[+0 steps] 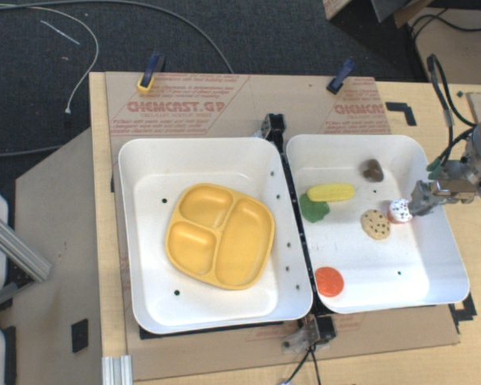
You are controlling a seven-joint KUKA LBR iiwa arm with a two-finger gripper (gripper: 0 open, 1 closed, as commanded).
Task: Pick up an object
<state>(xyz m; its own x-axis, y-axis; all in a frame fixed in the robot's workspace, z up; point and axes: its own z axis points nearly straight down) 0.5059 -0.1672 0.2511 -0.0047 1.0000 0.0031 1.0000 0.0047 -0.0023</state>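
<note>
Tool (419, 200) low at the right side of the right bin (433, 283), tips just beside the small white die with red spots (400, 211); from this angle I cannot tell how the tool is set, or whether the die is caught in it. I read this as the approach or early grasp step, nothing lifted yet. Die rests on the bin floor, cookie (376, 224) just to its left. Elsewhere in that bin: yellow corn-like piece (331, 192), green piece (313, 208) touching it, brown lump (373, 170), orange disc (329, 281). Left bin (144, 295) holds the yellow divided tray (220, 235). Next move likely needs a firm closure on the die, then a straight lift clear of the cookie.
</note>
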